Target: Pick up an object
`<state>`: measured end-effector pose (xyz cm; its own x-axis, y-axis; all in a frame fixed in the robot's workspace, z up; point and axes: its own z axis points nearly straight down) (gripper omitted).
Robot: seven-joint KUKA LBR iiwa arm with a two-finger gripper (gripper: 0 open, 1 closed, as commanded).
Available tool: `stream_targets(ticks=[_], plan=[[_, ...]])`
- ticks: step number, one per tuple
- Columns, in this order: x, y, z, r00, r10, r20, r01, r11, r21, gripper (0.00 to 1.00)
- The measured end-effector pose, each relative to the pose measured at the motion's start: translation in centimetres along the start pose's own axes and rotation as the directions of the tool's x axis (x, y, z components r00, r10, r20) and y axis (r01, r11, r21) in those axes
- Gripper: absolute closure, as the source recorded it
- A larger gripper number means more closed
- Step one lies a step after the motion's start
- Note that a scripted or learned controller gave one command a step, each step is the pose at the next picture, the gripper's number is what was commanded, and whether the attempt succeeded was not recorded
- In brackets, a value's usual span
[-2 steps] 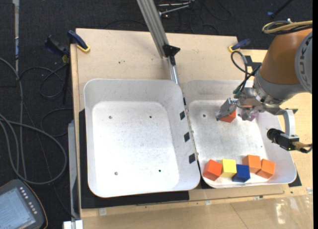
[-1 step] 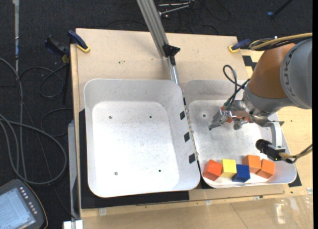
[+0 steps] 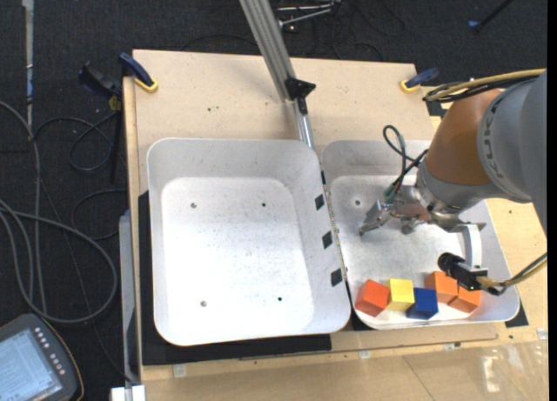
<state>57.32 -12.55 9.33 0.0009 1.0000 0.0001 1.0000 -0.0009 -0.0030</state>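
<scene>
Gripper: I see my gripper [image 3: 383, 217] low over the middle of the right bin [image 3: 348, 164]; I cannot tell whether it is released or clenched, and nothing shows in it.
Blocks: the orange block [image 3: 373, 297], yellow block [image 3: 401, 290], blue block [image 3: 425, 303] and two more orange blocks [image 3: 457, 290] crowd the near wall.
Reason: I judge they collect there since the bin slopes.
Left bin [image 3: 174, 156]: bare floor.

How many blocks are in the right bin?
5, along its near edge: orange block, yellow block, blue block, and two orange blocks. The arm may hide more.
</scene>
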Motion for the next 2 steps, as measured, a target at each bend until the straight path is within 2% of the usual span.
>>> stream_targets(ticks=[1, 2], plan=[[0.0, 0.1, -1.2, 1.0, 0.001, 0.0, -0.001, 1.0, -0.004, 1.0], [0.4, 0.6, -5.7, 1.0, -0.004, 0.001, 0.004, 1.0, -0.008, 1.0]])
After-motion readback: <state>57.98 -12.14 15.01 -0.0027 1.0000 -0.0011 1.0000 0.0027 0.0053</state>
